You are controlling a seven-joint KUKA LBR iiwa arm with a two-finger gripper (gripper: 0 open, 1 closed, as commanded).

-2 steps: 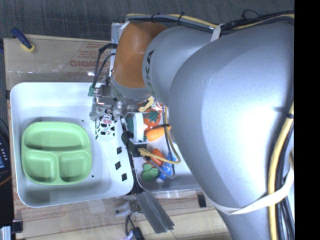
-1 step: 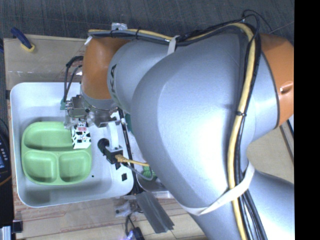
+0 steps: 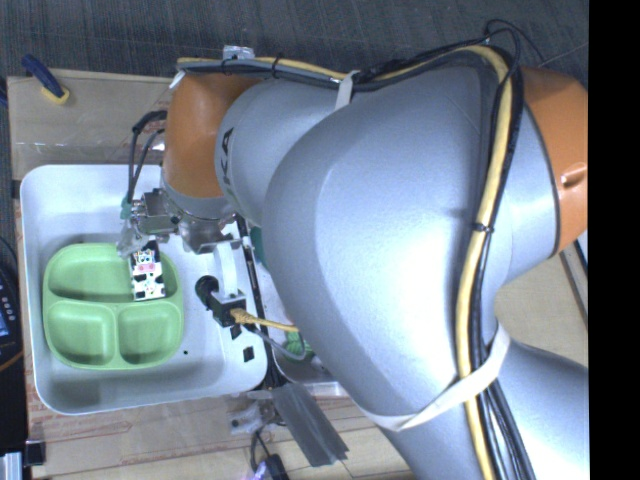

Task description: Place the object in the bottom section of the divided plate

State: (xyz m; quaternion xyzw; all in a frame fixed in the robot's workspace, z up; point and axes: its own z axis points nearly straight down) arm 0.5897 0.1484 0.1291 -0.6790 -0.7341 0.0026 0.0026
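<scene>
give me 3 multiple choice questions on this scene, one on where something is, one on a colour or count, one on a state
1. Where does the plate sit?
A. in the left bin
B. on the floor
C. on top of the arm

2. How many sections does the plate have?
A. two
B. three
C. five

3. Where is the toy now?
A. flat in a bottom section
B. at the plate's right rim, under the end effector
C. outside the bin

Answers:
1. A, the green plate rests on the white floor of the left bin.
2. B, one long section at the top and two below show.
3. B, the black and white toy sits right under the end effector, over the rim by the top section.
</scene>
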